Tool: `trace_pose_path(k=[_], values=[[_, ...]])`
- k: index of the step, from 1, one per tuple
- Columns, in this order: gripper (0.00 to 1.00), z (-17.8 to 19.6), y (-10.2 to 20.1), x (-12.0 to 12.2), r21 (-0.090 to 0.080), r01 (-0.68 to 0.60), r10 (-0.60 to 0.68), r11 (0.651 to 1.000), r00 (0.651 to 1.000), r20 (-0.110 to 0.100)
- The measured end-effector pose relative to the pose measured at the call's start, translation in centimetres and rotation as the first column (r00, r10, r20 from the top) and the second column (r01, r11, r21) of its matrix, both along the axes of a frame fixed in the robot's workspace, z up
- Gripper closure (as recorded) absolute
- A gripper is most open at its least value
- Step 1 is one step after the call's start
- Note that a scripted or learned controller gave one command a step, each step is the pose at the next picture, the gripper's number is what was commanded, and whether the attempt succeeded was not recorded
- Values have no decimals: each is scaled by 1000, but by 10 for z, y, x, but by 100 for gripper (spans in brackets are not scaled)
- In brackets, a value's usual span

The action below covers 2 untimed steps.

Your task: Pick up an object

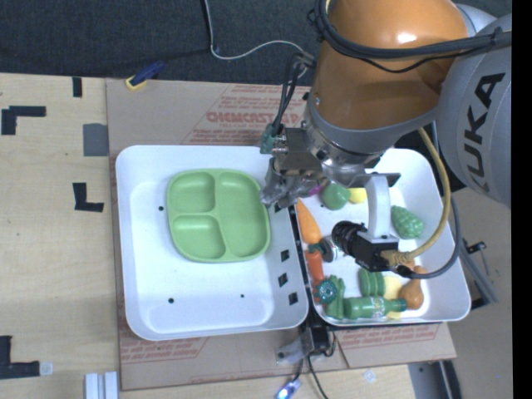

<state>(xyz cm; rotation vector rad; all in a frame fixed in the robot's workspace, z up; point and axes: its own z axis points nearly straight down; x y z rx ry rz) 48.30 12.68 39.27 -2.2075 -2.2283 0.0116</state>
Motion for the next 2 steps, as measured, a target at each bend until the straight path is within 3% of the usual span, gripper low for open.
trace_pose_path(k=[1,2], values=[[0,0,0,0,0,0,0,1000,1000,-1],[100,9,1,0,0,-3,3,1000,1000,-3]])
